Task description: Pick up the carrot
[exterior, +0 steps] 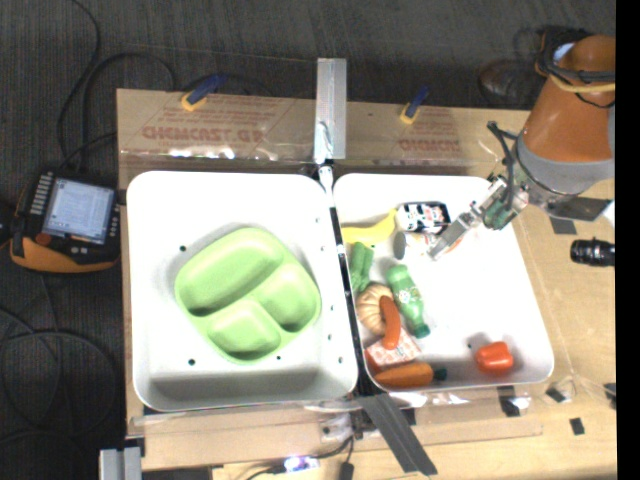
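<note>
Carrot (404,375) lies lengthwise along bin's (520,268) front wall.

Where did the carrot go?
The carrot lies in the right bin, along its front wall near the left corner, just below a red-and-white packet.

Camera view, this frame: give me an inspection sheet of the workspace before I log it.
Surface: two white bins side by side on the bench.
Job's things: carrot lying at the right bin's near edge.
Clutter: green divided tray in left bin; green bottle, red pepper-like piece, banana in right.
Tool: tool above the right bin's far side, nothing seen held.
Cables: black leads on the floor.
Surroundings: pendant at left.
</note>
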`<state>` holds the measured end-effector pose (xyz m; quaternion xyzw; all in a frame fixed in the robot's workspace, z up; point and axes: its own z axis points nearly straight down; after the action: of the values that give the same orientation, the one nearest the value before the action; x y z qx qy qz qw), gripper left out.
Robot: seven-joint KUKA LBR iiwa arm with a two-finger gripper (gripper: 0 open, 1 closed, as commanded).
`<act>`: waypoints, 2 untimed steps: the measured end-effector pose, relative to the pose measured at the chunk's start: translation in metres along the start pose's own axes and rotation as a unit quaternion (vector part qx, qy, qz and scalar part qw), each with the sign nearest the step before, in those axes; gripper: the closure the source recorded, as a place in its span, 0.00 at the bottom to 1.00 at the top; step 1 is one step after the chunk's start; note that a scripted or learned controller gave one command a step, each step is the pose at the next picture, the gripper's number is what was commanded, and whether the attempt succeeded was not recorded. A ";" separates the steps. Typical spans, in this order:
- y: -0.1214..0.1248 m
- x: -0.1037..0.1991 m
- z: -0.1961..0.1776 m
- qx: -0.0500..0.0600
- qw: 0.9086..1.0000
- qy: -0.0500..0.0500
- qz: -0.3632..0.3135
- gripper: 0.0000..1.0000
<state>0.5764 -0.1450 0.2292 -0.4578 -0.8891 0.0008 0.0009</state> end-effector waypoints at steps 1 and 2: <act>-0.012 -0.070 -0.058 -0.001 0.991 -0.002 -0.136 0.00; -0.012 -0.070 -0.057 -0.001 0.991 -0.002 -0.136 0.00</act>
<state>0.6071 -0.2087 0.2866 -0.3328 -0.9430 0.0005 -0.0009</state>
